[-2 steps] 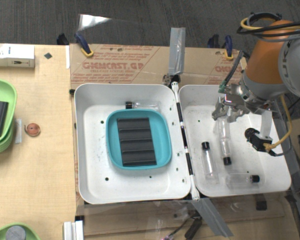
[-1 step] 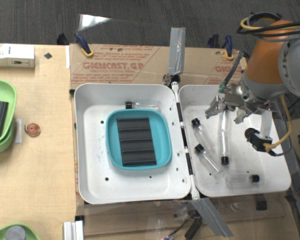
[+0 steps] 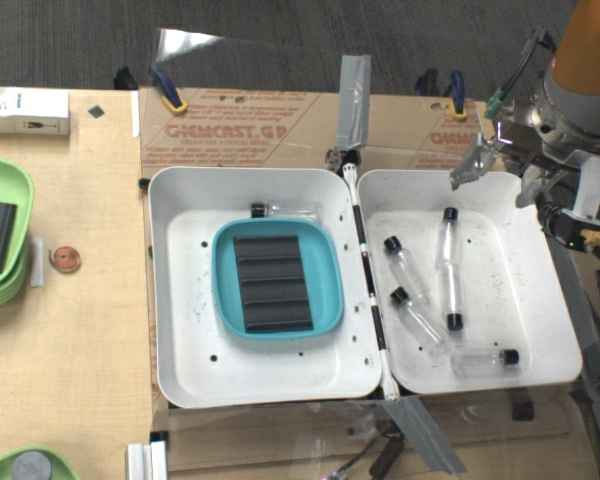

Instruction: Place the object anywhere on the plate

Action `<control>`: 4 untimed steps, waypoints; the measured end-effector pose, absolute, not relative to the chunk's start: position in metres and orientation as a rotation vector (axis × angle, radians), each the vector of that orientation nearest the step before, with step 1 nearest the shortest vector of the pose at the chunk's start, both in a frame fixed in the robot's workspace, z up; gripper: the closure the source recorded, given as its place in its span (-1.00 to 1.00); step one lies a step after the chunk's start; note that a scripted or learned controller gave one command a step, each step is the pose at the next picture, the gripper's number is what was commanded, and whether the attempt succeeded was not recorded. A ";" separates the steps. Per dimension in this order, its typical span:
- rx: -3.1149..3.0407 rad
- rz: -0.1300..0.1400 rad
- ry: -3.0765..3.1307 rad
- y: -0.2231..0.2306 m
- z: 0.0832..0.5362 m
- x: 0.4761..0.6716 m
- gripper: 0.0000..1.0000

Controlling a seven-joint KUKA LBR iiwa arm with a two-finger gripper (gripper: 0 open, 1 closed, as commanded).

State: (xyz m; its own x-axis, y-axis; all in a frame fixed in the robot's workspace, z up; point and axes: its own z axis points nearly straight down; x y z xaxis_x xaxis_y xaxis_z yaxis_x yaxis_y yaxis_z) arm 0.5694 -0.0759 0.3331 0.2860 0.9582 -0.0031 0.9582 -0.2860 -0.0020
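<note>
Teal plastic marks the plate [image 3: 277, 279] — a rounded square dish sitting in the left white bin [image 3: 180, 368], with a dark ribbed rectangular insert [image 3: 273, 282] lying on its middle. One clear tube with a black cap [image 3: 278, 210] lies just behind the plate, against the far wall of that bin, not on the plate.

In the same overhead camera view, the right white bin [image 3: 550, 358] holds several more clear tubes with black caps: one long tube [image 3: 448, 268] near the centre, two shorter ones [image 3: 402, 256] to its left, and one [image 3: 485, 360] near the front edge.

The gripper [image 3: 492, 163] hangs above the far rim of the right bin, at the end of the grey-and-orange arm [image 3: 580, 58]. Its grey fingers look spread apart, with nothing between them.

Judging from this, the task is at its start — no tube has been picked, and both the grasp and the carry to the plate remain.
</note>
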 end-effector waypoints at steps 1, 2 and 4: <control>2.654 -0.007 1.681 -0.108 0.438 0.582 -1.00; 2.662 -0.008 1.671 -0.183 0.439 0.630 -1.00; 2.661 -0.008 1.673 -0.182 0.439 0.630 -1.00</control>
